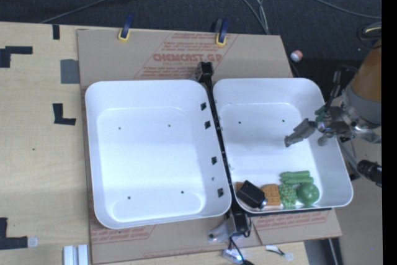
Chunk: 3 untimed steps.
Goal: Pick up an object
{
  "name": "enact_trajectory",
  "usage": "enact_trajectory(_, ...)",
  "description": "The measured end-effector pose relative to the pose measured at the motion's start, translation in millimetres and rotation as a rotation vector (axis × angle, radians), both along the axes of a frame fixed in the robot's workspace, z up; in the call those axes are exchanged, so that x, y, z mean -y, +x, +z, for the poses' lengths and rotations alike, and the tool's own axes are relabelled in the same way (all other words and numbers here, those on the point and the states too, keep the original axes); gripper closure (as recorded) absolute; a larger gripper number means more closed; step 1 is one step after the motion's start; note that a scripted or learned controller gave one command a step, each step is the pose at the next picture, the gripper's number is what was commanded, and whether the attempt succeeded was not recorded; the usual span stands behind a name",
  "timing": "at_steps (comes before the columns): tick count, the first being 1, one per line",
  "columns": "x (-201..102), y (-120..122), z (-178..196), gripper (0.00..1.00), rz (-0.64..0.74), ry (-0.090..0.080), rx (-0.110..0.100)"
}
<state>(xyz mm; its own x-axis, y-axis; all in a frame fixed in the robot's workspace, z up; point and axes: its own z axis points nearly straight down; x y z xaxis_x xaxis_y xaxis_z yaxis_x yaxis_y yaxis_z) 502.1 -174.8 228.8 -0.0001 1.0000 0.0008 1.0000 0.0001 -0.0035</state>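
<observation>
Several small objects lie along the front edge of the right bin [267,93]: a black block [251,194] in the front left corner, a tan waffle-like piece [270,193], a bumpy green piece [295,177] and a round green one [308,194]. My gripper [307,139] reaches in over the bin's right rim and hangs above the bare floor, behind and above the green pieces. Its fingers [296,135] are spread open with nothing between them.
The left bin [149,152] adjoins the right one along a black hinge strip [213,133]. Both rest on a cardboard sheet [180,56] clipped at the back. Cables run across the dark floor behind the bench.
</observation>
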Motion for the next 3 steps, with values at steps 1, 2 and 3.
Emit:
enact_trajectory(1,0.0,0.8,1.4,0.00,0.000,-0.001,0.003)
enact_trajectory(2,-5.6,0.5,-60.1,0.00,0.001,0.001,-0.002)
enact_trajectory(3,-7.9,-8.2,-105.9,0.00,0.000,0.000,-0.001)
